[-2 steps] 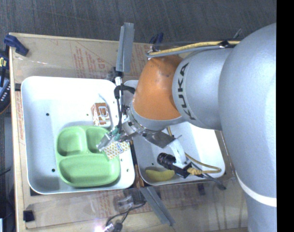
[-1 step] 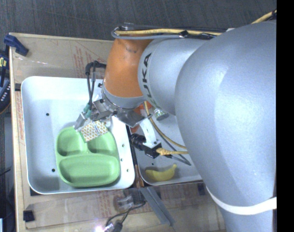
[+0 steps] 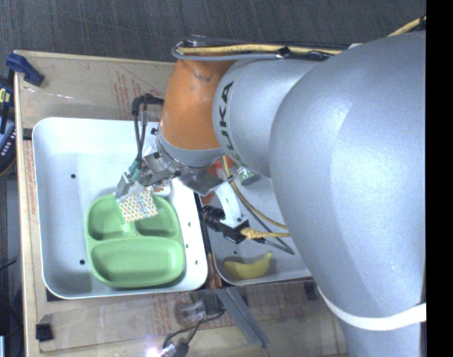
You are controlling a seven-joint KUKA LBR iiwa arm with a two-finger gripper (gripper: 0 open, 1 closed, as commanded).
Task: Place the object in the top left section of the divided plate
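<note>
I have the arm (image 3: 300, 110) reaching in from the right, its gripper (image 3: 140, 178) hanging over the far edge of the green divided plate (image 3: 137, 262) in the left bin (image 3: 55, 199). The object (image 3: 138, 207), a small patterned packet, sits just below the tips, over the ridge between the plate's two far sections and leaning toward the right one. I cannot tell whether the fingers are released or clenched on it, nor whether the packet already rests on the plate.

I judge this to be the placing step, close to its end. If the packet is in hand, the next move calls for a short shift left so it drops squarely into the far-left section, then a release and a straight lift. If it is already down, it looks badly placed and needs regrasping.

Count: two white bins, one plate with three sections, one packet, and one banana (image 3: 248, 266) in the right bin (image 3: 278, 277).
</note>
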